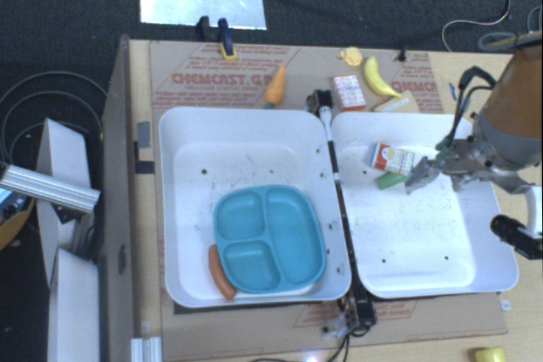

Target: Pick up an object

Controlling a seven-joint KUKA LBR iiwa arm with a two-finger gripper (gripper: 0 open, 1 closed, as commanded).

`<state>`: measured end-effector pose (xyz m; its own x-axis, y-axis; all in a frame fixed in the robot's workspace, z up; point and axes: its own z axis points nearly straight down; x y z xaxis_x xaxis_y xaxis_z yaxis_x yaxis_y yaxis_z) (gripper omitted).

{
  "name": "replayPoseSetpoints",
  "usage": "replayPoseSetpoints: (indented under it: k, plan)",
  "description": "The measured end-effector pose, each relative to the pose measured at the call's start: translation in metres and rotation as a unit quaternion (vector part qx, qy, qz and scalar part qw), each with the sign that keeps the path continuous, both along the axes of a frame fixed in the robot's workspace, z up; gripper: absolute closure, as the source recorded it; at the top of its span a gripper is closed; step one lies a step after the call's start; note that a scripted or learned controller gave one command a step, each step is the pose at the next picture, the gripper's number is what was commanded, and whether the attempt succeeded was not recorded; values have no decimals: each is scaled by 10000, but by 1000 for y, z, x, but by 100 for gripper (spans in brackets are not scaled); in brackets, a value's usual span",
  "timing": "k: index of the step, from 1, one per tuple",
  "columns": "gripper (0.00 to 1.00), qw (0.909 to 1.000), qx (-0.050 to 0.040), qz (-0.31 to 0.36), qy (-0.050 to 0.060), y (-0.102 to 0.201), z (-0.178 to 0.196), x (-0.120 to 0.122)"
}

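The arm reaches in from the right over the right bin, and its jaws hang low near the bin's upper middle, just beside a small green block and a red-and-white carton whose print is too small to read. Whether the jaws are parted or closed cannot be told, and nothing shows between them. The left bin holds a blue divided plate with an orange sausage-like piece at its lower left edge. On the cardboard-covered tabletop, printed in red with "CHEMCAST GP", lie an orange carrot, a small red-patterned box, a banana and a yellow lump.
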<state>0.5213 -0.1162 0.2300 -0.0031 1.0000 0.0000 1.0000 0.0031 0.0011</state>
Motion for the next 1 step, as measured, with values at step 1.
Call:
replayPoseSetpoints:
  k: [1]
  plan:
    - [0, 10000, 5, 26, 10, 31, -92, 59]
